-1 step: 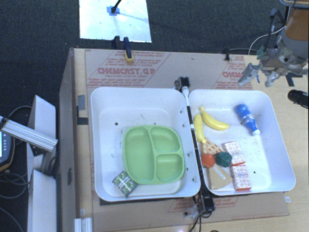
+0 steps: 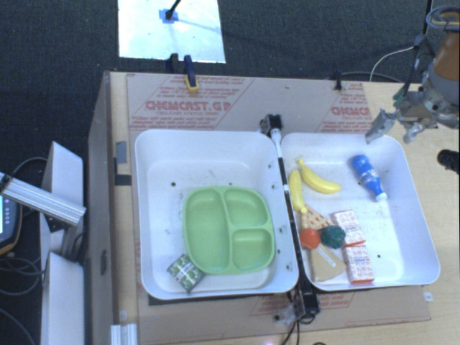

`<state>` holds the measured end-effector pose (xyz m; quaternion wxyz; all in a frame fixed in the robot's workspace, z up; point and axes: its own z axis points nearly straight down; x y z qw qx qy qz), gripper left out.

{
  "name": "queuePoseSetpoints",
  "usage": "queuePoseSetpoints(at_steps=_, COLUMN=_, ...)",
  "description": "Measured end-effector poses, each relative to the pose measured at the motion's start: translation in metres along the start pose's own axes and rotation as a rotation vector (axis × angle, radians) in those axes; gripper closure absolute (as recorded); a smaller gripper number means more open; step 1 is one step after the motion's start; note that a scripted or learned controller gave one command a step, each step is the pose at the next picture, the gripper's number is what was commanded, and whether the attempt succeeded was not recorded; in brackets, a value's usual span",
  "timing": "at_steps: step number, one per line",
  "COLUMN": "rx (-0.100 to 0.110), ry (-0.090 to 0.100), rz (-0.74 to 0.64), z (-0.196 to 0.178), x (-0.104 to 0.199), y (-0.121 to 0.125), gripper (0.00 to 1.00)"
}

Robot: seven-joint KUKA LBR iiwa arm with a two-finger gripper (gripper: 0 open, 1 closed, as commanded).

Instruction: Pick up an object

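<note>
Camera view: my claw (image 2: 397,126) hangs open and holds nothing, above the far right corner of the right bin (image 2: 422,214). In that bin I see a blue bottle (image 2: 367,176) nearest the claw, two bananas (image 2: 317,178) left of the bottle, and red-white packets (image 2: 353,244) nearer the front. The left bin (image 2: 154,192) holds a green tray (image 2: 229,229).

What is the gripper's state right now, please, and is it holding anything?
Gripper: open, fingers spread apart, holding nothing; it hovers over the far right corner of the right bin, above and right of the blue bottle.
</note>
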<state>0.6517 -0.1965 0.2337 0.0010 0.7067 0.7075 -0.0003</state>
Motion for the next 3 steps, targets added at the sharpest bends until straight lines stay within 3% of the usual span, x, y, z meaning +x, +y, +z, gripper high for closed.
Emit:
queuePoseSetpoints(at_steps=1, rx=0.003, ry=0.003, rz=-0.002, z=0.139, x=-0.009, y=0.016, gripper=0.0)
queuePoseSetpoints(at_steps=2, rx=-0.005, ry=-0.001, rz=-0.005, z=0.125, x=-0.01, y=0.018, gripper=1.0)
queuePoseSetpoints(at_steps=3, rx=-0.004, ry=0.003, rz=-0.004, z=0.092, x=0.071, y=0.018, gripper=1.0)
